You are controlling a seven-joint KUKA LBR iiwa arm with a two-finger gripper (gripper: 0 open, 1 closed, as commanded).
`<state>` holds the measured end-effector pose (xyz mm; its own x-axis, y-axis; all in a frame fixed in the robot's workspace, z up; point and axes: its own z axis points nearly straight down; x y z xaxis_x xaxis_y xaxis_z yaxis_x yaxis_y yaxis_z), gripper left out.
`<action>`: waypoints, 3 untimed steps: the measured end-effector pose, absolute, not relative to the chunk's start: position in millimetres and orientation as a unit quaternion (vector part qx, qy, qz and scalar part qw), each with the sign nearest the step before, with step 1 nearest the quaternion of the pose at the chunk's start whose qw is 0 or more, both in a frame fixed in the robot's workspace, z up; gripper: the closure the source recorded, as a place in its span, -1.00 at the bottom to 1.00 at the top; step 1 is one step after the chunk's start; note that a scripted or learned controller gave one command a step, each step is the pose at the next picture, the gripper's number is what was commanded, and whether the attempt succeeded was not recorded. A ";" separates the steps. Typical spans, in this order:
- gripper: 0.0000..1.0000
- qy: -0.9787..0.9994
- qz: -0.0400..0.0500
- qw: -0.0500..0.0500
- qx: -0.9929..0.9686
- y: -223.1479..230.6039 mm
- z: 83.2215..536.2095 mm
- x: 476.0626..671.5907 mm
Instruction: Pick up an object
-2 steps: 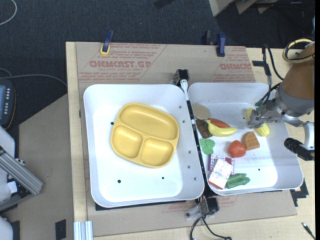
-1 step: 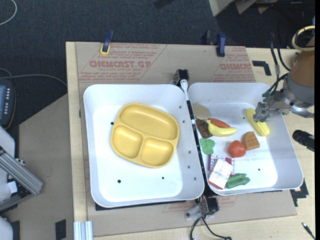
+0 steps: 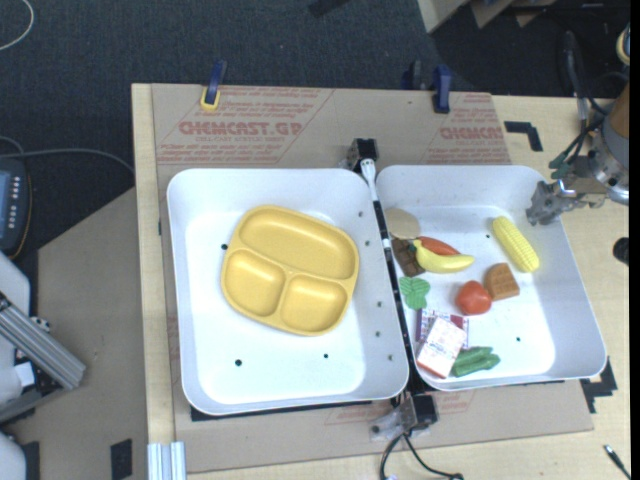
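Grey tool [image 3: 545, 204] partly cut off at right bin's [image 3: 585, 308] far edge.

i see the arm [image 3: 618, 138] cut off at the right edge; the gripper [image 3: 545, 204] is too small to read.

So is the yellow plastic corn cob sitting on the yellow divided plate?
No, the yellow plastic corn cob lies in the right white bin, while the yellow divided plate is in the left one.
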<state>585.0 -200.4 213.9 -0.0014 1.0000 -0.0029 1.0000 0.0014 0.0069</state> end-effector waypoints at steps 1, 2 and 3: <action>1.00 0.708 0.001 0.002 0.707 -200.6 225.8 585.8; 1.00 0.709 0.000 -0.001 0.706 -148.5 215.4 592.8; 1.00 0.709 0.001 -0.001 0.705 -86.6 219.6 593.4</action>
<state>593.4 -86.6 219.6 -0.0067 1.0000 0.0025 1.0000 0.0067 -0.0010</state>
